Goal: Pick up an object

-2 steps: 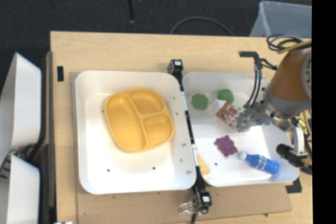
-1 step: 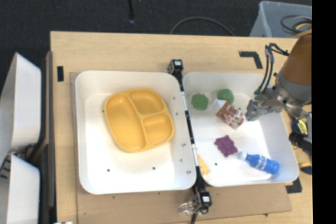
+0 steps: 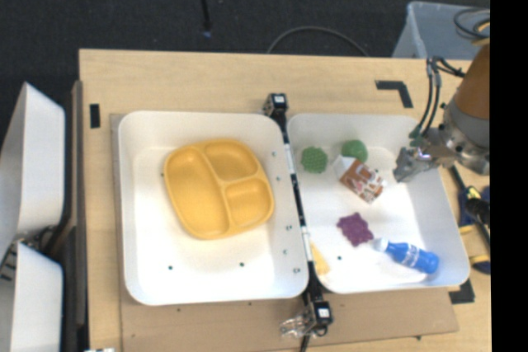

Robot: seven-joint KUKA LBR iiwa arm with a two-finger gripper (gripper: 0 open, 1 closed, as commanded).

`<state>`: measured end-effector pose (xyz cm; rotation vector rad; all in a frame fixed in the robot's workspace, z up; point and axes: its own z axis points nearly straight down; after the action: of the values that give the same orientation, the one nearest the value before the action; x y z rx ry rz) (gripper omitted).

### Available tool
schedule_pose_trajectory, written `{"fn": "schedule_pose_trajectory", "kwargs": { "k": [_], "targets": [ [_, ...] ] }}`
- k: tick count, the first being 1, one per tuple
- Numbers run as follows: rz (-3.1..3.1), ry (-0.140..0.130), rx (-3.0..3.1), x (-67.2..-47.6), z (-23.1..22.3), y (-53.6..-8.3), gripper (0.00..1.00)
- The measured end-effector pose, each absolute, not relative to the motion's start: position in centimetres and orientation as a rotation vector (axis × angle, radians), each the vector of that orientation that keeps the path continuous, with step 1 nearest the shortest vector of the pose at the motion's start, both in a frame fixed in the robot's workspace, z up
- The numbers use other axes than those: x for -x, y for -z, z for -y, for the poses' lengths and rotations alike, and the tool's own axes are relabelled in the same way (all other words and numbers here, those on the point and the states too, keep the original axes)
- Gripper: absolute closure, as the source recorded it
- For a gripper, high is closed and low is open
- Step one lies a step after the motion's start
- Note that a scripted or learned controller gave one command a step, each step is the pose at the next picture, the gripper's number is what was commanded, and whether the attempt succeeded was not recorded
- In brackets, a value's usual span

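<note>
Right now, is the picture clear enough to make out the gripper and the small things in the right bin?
Camera view: even light, no harsh glare, but soft and low in detail. The gripper is a blurry grey shape over the right bin; the blue bottle, purple toy and two green balls read by colour.

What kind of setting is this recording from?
Probably a robotics lab bench for grasping trials: two white bins on a wooden bench, small toys like a blue bottle, and cables on dark carpet.

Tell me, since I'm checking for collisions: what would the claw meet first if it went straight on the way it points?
Probably the brown-and-white packet: the claw points left across the right bin toward it. Height is unclear, so it might pass above.
</note>
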<state>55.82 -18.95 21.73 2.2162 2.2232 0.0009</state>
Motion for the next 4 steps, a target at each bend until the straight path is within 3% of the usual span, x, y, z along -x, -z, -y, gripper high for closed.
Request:
{"fn": "schedule_pose_trajectory", "kwargs": {
  "k": [1,3,4],
  "targets": [
    [-2.230,-0.002,-2.213,-57.0,14.2,-22.0,1.00],
    [-2.234,-0.001,-2.213,-56.4,3.8,-23.9,1.00],
    [-2.231,0.004,-2.216,-56.4,-1.4,-22.8,1.00]
  ]
}}
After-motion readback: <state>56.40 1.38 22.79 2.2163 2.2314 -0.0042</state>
